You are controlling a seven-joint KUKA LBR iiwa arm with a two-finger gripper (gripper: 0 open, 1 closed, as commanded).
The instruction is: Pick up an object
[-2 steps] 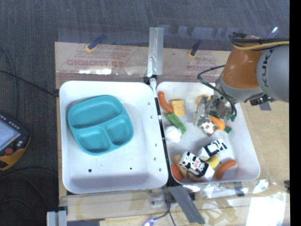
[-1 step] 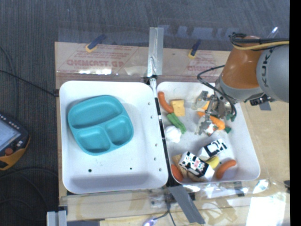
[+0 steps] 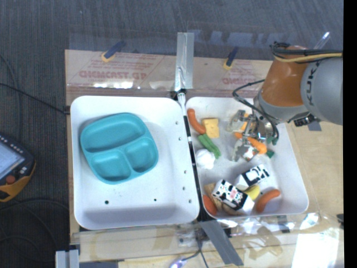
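My gripper (image 3: pixel 249 134) hangs low over the upper right part of the right bin (image 3: pixel 294 178), under the orange wrist band. An orange toy carrot (image 3: pixel 258 145) with a green tip lies right at the gripper, partly covered by it; whether it is gripped I cannot tell. Elsewhere in this bin are an orange sausage (image 3: pixel 193 120), a yellow cheese wedge (image 3: pixel 211 127), a green pod (image 3: pixel 209 144), a white lump (image 3: pixel 204 159), two black-and-white cow-patterned toys (image 3: pixel 229 194) (image 3: pixel 255 175) and a red sausage (image 3: pixel 267 199).
The left bin (image 3: pixel 167 205) holds a teal divided plate (image 3: pixel 117 146). A metal divider bar (image 3: pixel 184 66) stands between the bins at the back. The arm's grey body (image 3: pixel 323 91) reaches in from the right above the right bin's far corner.
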